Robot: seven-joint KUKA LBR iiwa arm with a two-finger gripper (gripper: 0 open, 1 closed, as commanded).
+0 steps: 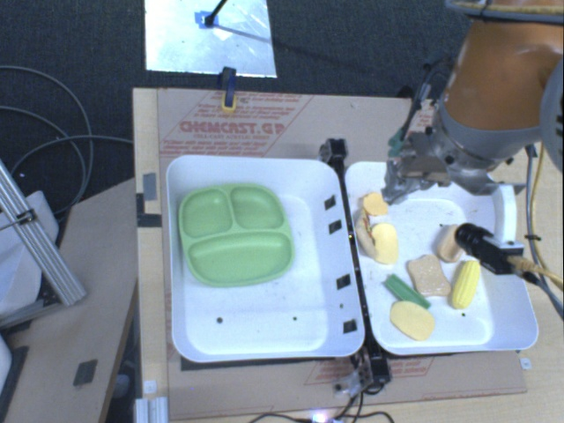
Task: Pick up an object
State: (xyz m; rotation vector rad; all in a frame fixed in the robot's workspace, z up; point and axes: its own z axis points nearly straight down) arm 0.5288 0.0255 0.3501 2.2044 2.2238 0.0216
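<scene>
Food pieces wait in the right bin, none lifted yet. Going left to right, we see a green divided plate in the left bin, then yellow slices, a green stick, toast and corn. Our gripper hovers near the topmost slice (holding nothing we can see), so the pick remains undone.

The two shallow white bins look like smooth, slightly glossy plastic. The green divided tray is matt plastic. Beneath lies brown printed cardboard, dull and papery. A square shiny metal sheet rests on dark rough carpet.
</scene>
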